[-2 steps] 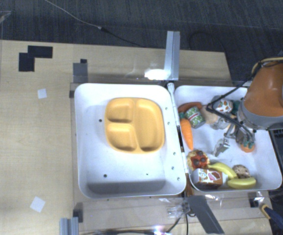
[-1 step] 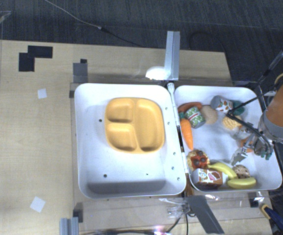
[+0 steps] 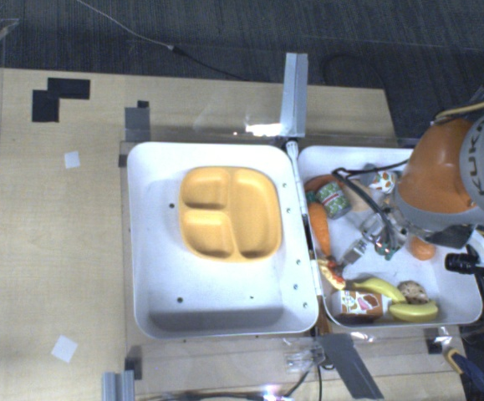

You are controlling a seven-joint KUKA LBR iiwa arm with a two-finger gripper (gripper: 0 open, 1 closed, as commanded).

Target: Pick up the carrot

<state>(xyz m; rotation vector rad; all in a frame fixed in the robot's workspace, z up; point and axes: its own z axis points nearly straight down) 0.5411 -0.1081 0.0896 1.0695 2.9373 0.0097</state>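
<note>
Orange and smooth, the carrot (image 3: pixel 319 228) was seen as a long tapered shape lying against the left wall of the right bin (image 3: pixel 467 312), its length running along that wall. The end effector (image 3: pixel 367 242) was held low in the same bin, just to the right of the carrot and apart from it; its metal fingers appeared spread, with nothing gripped between them. The grey arm (image 3: pixel 446 186) with its glossy orange band was reached in from the right. Other items were crowded around: a green-labelled packet (image 3: pixel 332 199) above the carrot, a yellow banana (image 3: pixel 400 301) curved along the near wall, a red-labelled bottle (image 3: pixel 359 304) beside it, a brown lumpy piece (image 3: pixel 412 290) and a small round orange object (image 3: pixel 423 249) near the arm. In the left bin (image 3: pixel 154 291), of matte white plastic with rounded corners, a yellow sectioned tray (image 3: pixel 229 212) with three compartments was placed. Both bins were set on a pale wooden tabletop (image 3: pixel 49 249) marked with black squares and small white tags, with metal brackets at the bin edges. Dark ribbed carpet (image 3: pixel 225 15) was visible beyond, crossed by a thin cable.
</note>
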